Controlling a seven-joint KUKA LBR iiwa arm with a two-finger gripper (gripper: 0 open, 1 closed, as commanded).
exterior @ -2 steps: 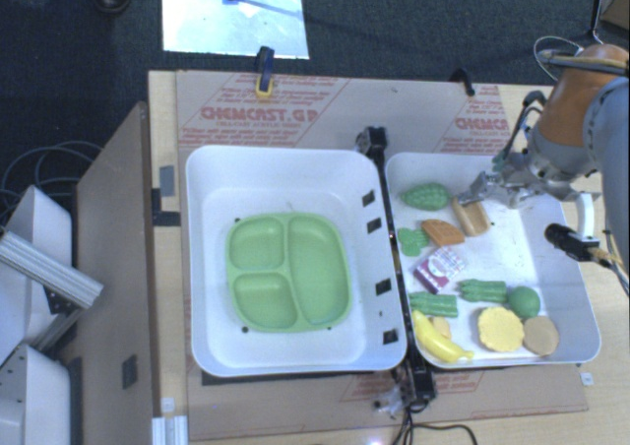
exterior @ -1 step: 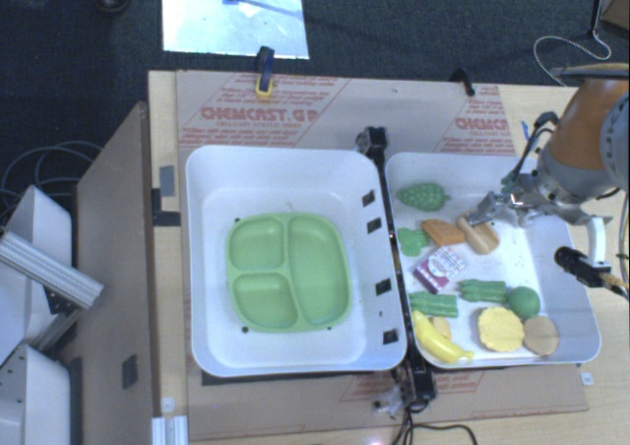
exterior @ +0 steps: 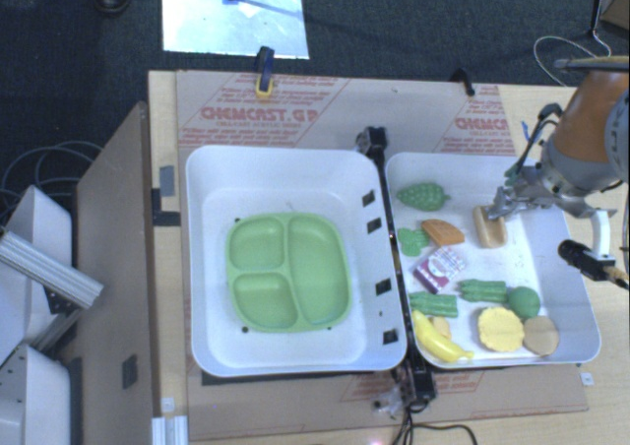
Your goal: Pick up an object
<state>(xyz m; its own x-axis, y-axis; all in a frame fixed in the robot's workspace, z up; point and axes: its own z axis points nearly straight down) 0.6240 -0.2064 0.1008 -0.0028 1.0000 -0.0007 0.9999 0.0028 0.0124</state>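
The right bin [exterior: 579, 307] holds several toy foods. A tan bread-like piece [exterior: 489, 227] lies near its back right. My gripper [exterior: 504, 201] hovers at the top end of that piece, touching or just above it; which of the two is unclear. Elsewhere in the bin are a green leafy item [exterior: 423, 197], an orange piece [exterior: 443, 232], a pink and white packet [exterior: 441, 265], a banana [exterior: 438, 337], a yellow disc [exterior: 500, 329] and a green ball [exterior: 524, 301].
The left bin [exterior: 212, 197] holds a green divided plate [exterior: 288, 271]. A black divider with clips [exterior: 379, 226] runs between the bins. The arm's orange band [exterior: 596, 118] rises over the right bin's back right corner.
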